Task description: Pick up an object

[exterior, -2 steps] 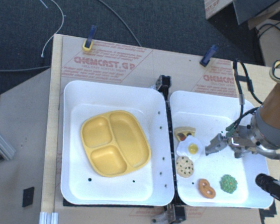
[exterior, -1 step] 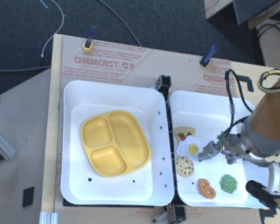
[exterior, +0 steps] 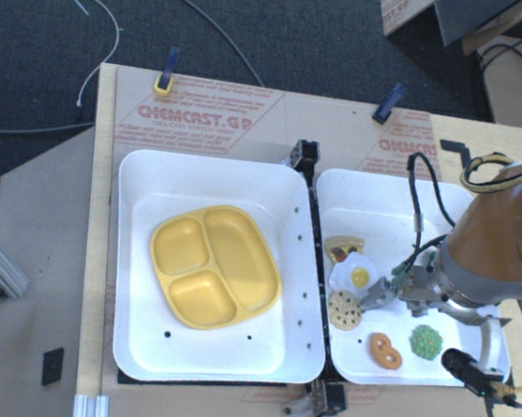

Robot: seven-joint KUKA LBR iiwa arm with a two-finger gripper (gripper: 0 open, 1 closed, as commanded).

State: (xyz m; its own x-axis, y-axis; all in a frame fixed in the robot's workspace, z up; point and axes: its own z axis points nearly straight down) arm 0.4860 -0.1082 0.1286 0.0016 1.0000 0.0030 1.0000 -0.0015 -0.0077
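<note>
A: The pincer (exterior: pixel 375 294) hangs low in the right bin (exterior: pixel 375 200), tip between the fried egg (exterior: pixel 357 275) and the cookie (exterior: pixel 344 309). Spread or pressed together, I cannot tell.

B: And the rest?

A: Pretzel (exterior: pixel 385 350) and broccoli (exterior: pixel 426 342) near the front wall; a yellow divided plate (exterior: pixel 214 265) in the left bin (exterior: pixel 151 180).
</note>
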